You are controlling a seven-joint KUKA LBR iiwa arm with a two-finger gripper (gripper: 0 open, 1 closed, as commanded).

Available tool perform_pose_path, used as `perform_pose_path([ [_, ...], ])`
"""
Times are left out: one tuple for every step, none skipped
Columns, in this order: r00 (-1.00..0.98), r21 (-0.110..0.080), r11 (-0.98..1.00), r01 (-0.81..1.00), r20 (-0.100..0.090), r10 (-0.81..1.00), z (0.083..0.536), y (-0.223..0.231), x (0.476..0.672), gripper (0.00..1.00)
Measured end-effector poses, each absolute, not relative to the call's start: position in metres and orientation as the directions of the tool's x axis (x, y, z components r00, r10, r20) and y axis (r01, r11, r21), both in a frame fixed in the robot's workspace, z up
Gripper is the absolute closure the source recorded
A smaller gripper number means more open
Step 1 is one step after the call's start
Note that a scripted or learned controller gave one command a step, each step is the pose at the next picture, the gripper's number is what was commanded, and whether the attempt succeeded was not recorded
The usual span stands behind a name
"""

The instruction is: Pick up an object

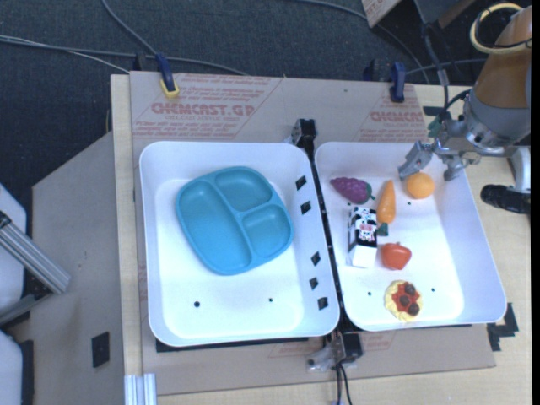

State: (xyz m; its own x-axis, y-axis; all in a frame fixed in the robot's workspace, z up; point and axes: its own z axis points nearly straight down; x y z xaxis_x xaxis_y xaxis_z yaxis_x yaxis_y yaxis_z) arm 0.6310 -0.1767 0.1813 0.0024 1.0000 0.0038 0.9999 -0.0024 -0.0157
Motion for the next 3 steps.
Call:
perform_pose_path([
  [0.0,-0.001,0.0,1.0,0.001,1.0,0.19,-0.176,0.635,0.0],
  [-0.002,-0.006,0.002,1.0,0.002,1.0,0.139,-0.166,0.63,0.0],
  [-0.001,-0.004,0.001,1.0,0.001,1.0,0.087,-0.166,0.63,0.0],
])
